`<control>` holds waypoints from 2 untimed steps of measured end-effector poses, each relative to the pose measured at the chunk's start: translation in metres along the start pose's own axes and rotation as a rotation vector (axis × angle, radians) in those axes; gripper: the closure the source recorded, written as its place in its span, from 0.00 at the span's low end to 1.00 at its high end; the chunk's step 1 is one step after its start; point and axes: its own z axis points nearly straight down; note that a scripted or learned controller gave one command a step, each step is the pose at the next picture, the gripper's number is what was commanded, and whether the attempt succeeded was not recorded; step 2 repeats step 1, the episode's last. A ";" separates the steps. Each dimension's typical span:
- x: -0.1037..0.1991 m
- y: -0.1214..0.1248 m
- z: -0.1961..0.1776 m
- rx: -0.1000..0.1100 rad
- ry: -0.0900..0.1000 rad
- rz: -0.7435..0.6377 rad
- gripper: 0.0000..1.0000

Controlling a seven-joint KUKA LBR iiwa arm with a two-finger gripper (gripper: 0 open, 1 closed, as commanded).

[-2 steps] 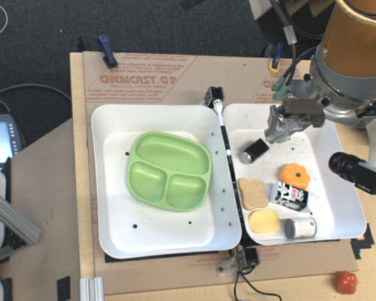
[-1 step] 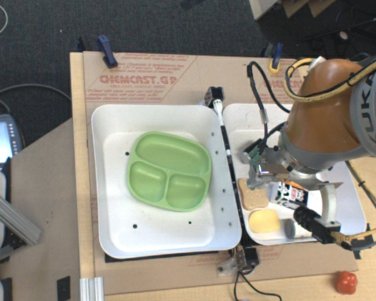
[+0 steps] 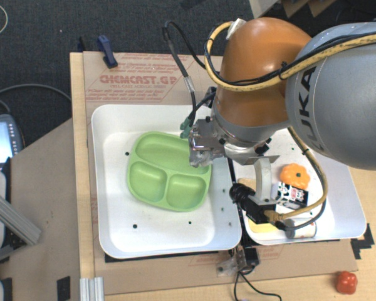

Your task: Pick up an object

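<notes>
Mostly the bulky grey arm (image 3: 329, 86) hides the right bin (image 3: 356, 213), leaving an orange object (image 3: 295, 175) beside a small black-and-white item (image 3: 293, 195). The gripper (image 3: 200, 150) sits at the right rim of the green divided plate (image 3: 160, 174) in the left bin (image 3: 109, 187); whether it is open or closed cannot be told.

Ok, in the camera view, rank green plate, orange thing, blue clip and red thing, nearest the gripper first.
From the gripper:
1. green plate, left bin, right at it.
2. orange thing, right bin.
3. blue clip, far left, outside both.
4. red thing, near right, outside both.
</notes>
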 end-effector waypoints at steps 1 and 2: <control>0.017 0.000 -0.218 -0.012 0.000 0.014 1.00; 0.017 0.000 -0.218 -0.012 0.000 0.014 1.00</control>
